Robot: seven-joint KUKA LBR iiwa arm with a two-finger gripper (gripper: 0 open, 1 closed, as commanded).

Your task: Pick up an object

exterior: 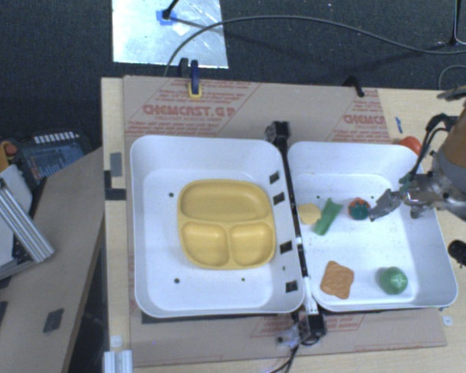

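The right bin [427, 231] holds five toys: a red-green ball [359, 208], a green stick [327, 216], a yellow piece [309, 213], an orange slice [338, 279] and a green ball [392, 280]. The tool [382, 207], at the red-green ball's 3 o'clock, grips nothing; whether it is open I cannot tell. The left bin [151, 208] holds one yellow tray [221, 222].

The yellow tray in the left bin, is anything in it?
Empty. The yellow tray shows three bare compartments, lying flat in the left bin.
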